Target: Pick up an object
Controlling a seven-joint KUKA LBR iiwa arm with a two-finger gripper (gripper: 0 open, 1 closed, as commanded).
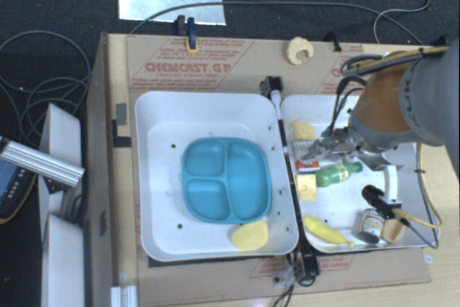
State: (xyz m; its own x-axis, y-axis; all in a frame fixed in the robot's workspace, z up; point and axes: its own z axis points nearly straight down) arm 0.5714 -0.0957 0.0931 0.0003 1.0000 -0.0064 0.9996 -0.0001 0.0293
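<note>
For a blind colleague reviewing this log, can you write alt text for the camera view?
A grey arm's pincer hangs low in the right bin over a green bottle, yellow blocks and a banana. The left bin holds a blue divided plate and a yellow piece.

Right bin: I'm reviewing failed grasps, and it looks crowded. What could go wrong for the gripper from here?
1. The gripper is low among close-packed items: the green bottle and a yellow block lie just beside it, so it may nudge or pinch the wrong one.
2. It works close to the divider between the bins, so a finger might catch that wall.
</note>
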